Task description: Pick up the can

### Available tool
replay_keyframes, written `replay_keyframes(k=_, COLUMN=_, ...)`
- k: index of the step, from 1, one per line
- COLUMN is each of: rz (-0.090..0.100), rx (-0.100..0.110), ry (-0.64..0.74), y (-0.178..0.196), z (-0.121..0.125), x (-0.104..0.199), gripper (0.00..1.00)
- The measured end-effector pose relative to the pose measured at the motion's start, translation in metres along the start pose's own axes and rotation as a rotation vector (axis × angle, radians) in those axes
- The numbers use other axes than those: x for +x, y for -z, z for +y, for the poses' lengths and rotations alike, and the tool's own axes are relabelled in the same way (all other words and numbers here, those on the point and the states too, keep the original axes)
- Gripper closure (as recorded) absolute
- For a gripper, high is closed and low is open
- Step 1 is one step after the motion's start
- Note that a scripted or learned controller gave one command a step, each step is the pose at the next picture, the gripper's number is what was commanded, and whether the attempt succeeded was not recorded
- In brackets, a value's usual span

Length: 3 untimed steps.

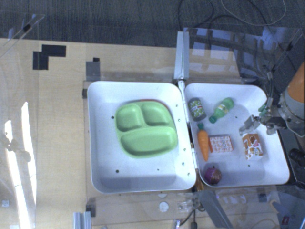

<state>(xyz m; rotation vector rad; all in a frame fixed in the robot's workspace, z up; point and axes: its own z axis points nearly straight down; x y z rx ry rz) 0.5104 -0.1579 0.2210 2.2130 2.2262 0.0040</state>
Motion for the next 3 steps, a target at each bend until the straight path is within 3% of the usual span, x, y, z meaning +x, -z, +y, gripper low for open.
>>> replay_keyframes(k=1, rz=-0.002, rx=-0.004, ry=0.134, y=-0.119, z=0.014, x=-0.034, gripper=0.00)
replay_keyframes(k=2, rz=-0.003, rx=-0.010, ry=0.135, y=-0.108, z=0.016, x=-0.033, gripper=1.00)
replay_keyframes(k=3, rz=-0.001, rx=-0.003, ry=0.036, y=-0.027, z=0.050, x=0.029, gripper=1.00)
